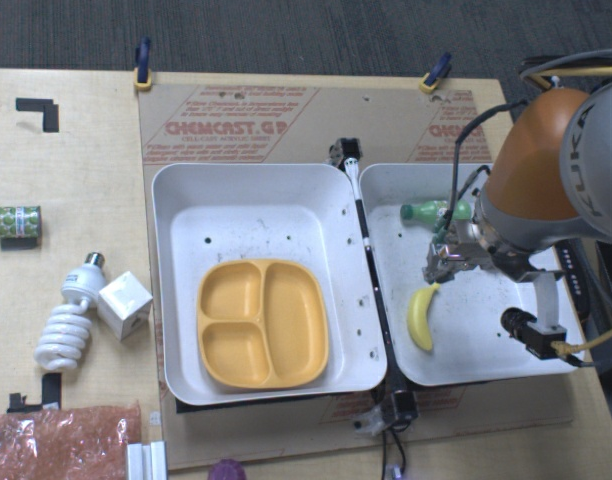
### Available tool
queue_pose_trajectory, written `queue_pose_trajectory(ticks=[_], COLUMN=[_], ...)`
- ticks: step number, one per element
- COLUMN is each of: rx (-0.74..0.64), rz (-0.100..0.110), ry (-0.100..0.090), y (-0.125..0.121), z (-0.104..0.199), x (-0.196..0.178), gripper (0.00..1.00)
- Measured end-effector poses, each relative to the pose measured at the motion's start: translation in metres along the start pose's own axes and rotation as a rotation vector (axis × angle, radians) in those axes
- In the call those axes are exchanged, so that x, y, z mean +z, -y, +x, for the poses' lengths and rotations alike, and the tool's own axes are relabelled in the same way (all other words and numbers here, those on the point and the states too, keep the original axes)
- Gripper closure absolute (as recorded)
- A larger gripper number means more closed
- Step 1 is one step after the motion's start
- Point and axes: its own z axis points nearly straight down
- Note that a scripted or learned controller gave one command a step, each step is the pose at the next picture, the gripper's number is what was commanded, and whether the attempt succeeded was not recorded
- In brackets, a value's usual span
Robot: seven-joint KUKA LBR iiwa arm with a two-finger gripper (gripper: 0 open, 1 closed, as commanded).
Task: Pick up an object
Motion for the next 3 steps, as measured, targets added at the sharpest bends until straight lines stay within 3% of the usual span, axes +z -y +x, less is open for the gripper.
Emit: queue_pose_trajectory(ticks=[1,2,3], rx=[0.001,0.001,0.003], rz=[0.001,0.002,0.003], ry=[0.001,0.001,-0.001], y=[-0.044,-0.044,-0.014], z=[-0.05,-0.05,-0.049], x=[0.042,0.042,0.1], gripper=[1.0,0.0,0.0])
